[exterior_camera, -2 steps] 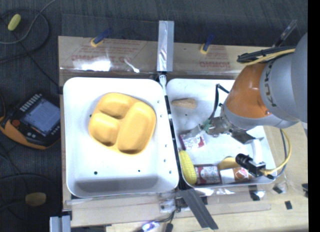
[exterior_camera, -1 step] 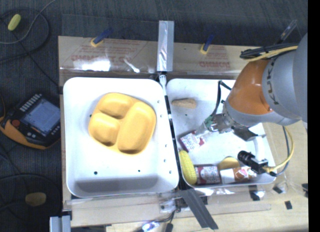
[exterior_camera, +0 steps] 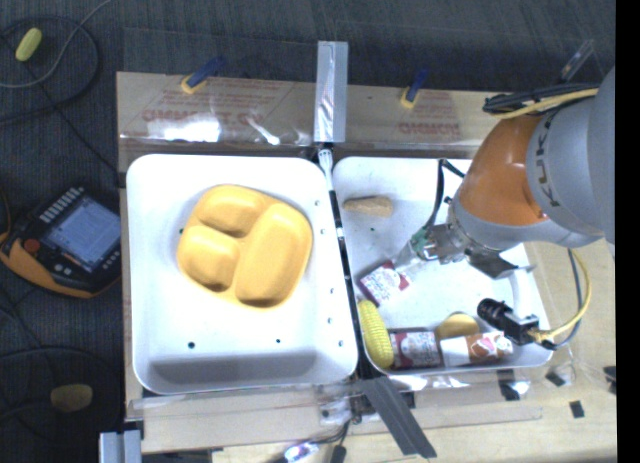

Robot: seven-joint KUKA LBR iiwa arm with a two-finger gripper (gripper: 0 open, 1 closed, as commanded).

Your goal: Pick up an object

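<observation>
Gripper [exterior_camera: 432, 247] low in right bin [exterior_camera: 345, 251]; finger state impossible to tell. Packet [exterior_camera: 384, 280] just left and below, touching or near, long axis slanted toward corn [exterior_camera: 373, 331]

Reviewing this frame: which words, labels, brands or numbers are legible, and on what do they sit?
"KU": partial black lettering on the arm's grey housing, cut off at the edge.
Red print on the plastic sheet behind the bins: too blurred to read.
Packet labels in the right bin: too small.
Pendant screen: unreadable.
</observation>
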